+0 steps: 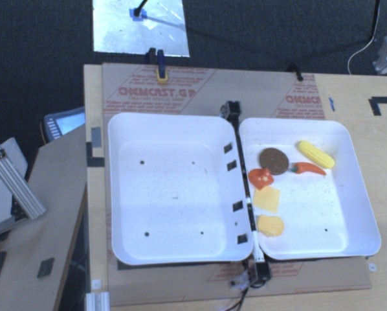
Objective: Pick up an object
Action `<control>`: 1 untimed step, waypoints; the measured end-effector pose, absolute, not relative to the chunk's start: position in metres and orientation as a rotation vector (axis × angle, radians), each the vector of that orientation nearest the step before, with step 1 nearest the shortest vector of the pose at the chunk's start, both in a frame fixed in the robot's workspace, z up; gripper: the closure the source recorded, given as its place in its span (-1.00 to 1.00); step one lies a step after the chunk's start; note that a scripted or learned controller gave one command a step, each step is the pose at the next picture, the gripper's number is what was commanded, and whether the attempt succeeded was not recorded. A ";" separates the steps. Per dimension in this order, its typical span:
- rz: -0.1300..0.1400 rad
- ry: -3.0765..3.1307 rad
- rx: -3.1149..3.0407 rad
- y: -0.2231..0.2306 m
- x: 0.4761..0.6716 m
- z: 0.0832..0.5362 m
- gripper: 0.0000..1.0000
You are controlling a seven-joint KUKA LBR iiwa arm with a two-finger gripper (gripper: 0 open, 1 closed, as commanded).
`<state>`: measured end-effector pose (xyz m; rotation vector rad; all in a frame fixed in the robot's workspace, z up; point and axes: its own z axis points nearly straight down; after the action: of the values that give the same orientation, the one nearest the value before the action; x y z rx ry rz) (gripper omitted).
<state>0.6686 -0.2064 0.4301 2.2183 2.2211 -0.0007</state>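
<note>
Since nothing here tells whether the tool is apart or together, its state: can't tell. No object is lifted yet.

All candidate objects lie in the right bin (356,193), bunched toward its left wall:
- brown disc (273,161), flat, near the top of the group
- corn (316,154), just right of the disc, lying at a slant
- chili (308,169), right under the corn, its stem end close to the disc
- red piece (261,177), touching or nearly touching the disc's lower left edge
- yellow slice (267,199), flat, just below the red piece
- orange lump (270,225), just below the slice, close to the bin wall

Left bin (174,193) sits alongside, joined by a seam with black clips (232,166). Both bins rest on the worktop (200,86).

Risks, as judged:
- Disc and slice look thin and flat, so the tool would likely close over them and come up with nothing.
- Red piece, slice and lump sit close to the left wall and the clips. A descent there could hit the wall or rim.
- Crowding: going for the disc or chili may nudge a neighbour, or grab two at once.
- Corn looks rounded and could roll out of a squeeze if taken off-centre. It has the most free space on its right, so it seems the safest pick.
</note>
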 end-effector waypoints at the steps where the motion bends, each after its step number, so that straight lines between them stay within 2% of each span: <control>1: 0.010 2.223 2.206 -0.164 0.669 0.513 1.00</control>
<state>0.6690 -0.1638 0.5130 2.2060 2.2233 0.0099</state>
